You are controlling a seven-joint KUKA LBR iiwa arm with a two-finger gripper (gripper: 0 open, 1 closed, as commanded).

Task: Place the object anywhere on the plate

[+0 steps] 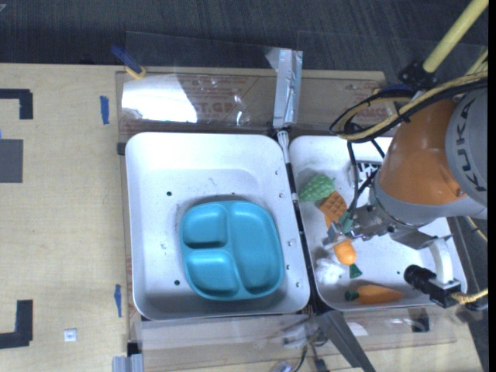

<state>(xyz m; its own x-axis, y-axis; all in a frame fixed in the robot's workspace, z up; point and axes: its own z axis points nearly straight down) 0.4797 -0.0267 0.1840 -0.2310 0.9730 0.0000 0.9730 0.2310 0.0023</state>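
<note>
Gripper (pixel 346 235) low in right bin (pixel 403 266), poised directly above small orange toy (pixel 346 252); finger state cannot be told, grasp unconfirmed. Toy lies near bin's left wall, long axis roughly up-down in view. Blue divided plate (pixel 230 248) sits in left bin (pixel 155 177), left of gripper across divider wall. Carry direction judged leftward.

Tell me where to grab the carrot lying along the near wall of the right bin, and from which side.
Grip the carrot across its thick orange middle, coming straight down from above. It lies flat, lengthwise along the bin's near wall, green top pointing left, so fingers should probably close across its narrow width. The wall is close, leaving little room on that side.
</note>
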